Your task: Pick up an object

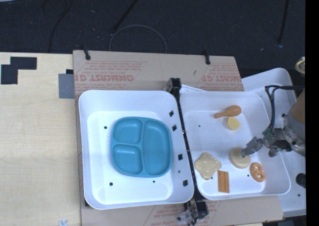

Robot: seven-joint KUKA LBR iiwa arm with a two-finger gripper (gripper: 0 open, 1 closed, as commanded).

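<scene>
gripper low over the right bin, nothing lifted

gripper [253,146] sits low beside a round cream disc [239,158], touching or nearly so; how far it is open i cannot tell, and nothing shows in its grasp. the pick looks undone. the arm [299,120] reaches in from the right bin's [199,101] far side, wrist bent down.

At the right edge of the frame, a small part of the arm [299,115] is seen: a patch of orange-brown banding above a grey, rounded wrist section. Below it, the gripper [251,146] is made out as a dark grey metal assembly with pale highlights, ending in a slim grey finger [249,147]. A thin black cable [272,108] is looped upward from the wrist in a squared arc. No markings can be read.
</scene>
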